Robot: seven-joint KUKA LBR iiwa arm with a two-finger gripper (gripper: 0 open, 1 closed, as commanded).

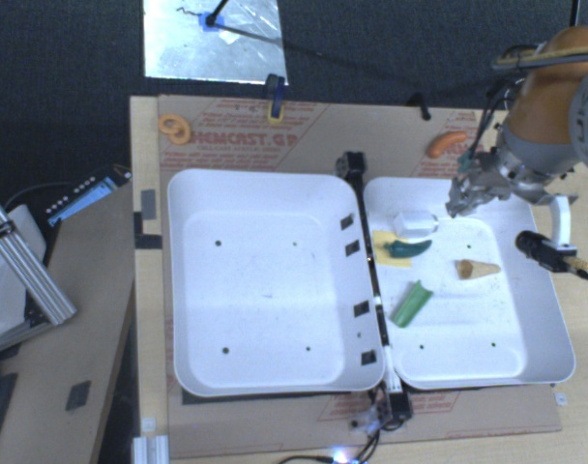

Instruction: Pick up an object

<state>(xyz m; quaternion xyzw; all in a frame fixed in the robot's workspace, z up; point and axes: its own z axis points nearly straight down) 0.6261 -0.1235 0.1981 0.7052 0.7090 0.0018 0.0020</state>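
Note:
My gripper (458, 204) hangs over the back of the right bin (526, 356), just right of a small white piece (414, 225). Nothing shows between its fingers. In front of the white piece a dark teal curved item (406, 248) lies on a yellow piece (387, 252) near the bin's left wall. A light green block (411, 304) rests toward the bin's middle left. A tan cone-shaped item (477, 270) sits to the right of centre.
The left bin (188, 259) stands beside the right one, with black clips (352, 222) along the shared wall. On the cardboard behind the bins lie an orange sausage-like item (447, 144), a tan ring (174, 129) and a yellow-blue clamp (275, 100).

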